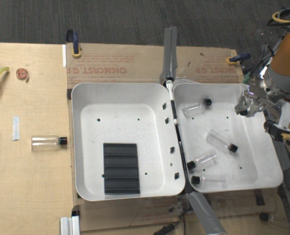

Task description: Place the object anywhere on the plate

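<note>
The arm [284, 62] comes in at the right edge of the camera view, its orange band showing near the top right above a grey wrist section. Below and left of the band, the wrist turns down and leftward, ending in the gripper [243, 106], which sits at the frame's right-hand side, tilted toward the left. Cables and fittings cluster around the wrist, blurring its outline.
</note>
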Robot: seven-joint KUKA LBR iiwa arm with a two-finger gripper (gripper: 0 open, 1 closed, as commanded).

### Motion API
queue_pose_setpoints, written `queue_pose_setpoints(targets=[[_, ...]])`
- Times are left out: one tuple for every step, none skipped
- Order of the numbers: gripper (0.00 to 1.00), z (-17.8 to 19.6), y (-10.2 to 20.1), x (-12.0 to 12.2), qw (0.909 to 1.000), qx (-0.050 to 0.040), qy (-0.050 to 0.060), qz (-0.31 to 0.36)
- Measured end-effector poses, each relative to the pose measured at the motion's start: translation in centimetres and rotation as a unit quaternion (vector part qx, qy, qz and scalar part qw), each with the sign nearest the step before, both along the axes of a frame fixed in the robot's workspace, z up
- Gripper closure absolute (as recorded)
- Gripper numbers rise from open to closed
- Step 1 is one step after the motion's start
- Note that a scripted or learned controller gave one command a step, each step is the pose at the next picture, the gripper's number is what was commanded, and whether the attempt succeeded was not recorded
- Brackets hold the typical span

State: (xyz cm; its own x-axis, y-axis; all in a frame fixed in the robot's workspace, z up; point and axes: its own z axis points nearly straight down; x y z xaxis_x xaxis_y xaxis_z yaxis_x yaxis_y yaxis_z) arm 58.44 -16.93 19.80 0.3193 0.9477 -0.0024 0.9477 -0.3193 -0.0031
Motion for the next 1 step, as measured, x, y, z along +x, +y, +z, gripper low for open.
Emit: queue_pose_setpoints(targets=[[0.00, 0.00, 0.00, 0.00, 1.0000, 0.0000, 0.000, 0.000]])
